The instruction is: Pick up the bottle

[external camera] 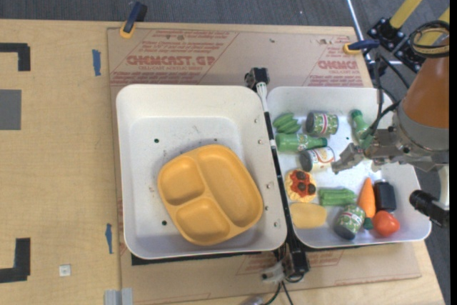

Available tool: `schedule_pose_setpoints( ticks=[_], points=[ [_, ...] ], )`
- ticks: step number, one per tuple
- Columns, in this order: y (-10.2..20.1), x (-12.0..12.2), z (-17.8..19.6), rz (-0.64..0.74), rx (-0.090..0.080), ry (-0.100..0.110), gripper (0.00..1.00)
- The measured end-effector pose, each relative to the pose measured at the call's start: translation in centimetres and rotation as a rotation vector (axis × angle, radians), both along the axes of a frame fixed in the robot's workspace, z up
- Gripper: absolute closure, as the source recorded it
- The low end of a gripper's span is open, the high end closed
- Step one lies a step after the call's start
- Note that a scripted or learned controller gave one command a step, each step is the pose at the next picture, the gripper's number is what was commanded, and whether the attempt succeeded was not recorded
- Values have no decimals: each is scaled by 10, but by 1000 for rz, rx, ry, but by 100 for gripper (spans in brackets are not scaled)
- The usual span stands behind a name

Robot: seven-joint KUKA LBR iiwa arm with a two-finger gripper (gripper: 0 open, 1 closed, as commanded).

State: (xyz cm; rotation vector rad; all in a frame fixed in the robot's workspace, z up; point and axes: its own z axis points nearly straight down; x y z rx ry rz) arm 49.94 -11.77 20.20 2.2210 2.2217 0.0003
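Right bin [421, 228]: bottle [296, 143], green, lying flat at upper left, beside can [322, 123]. Second can [317, 158] just below bottle. Also carrot [367, 198], tomato [385, 223], yellow block [308, 215]. Gripper [348, 157] at centre right of frame, low over bin right of second can; fingers blurred, possibly parted, state unclear, nothing seen between. Left bin [136, 111]: yellow tray [208, 193].

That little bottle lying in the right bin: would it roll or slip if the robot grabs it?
The bottle lies on its side and looks round, so a nudge would probably roll it. It seems small and likely light. The green pieces and the flower toy crowd it, so they may shift too.
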Motion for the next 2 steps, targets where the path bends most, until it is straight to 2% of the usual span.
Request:
schedule_pose_setpoints(
  ticks=[1, 2],
  points=[
    [-88, 39, 13, 41, -2, -1, 0],
    [-87, 40, 23, 43, -3, -5, 100]
  ],
)
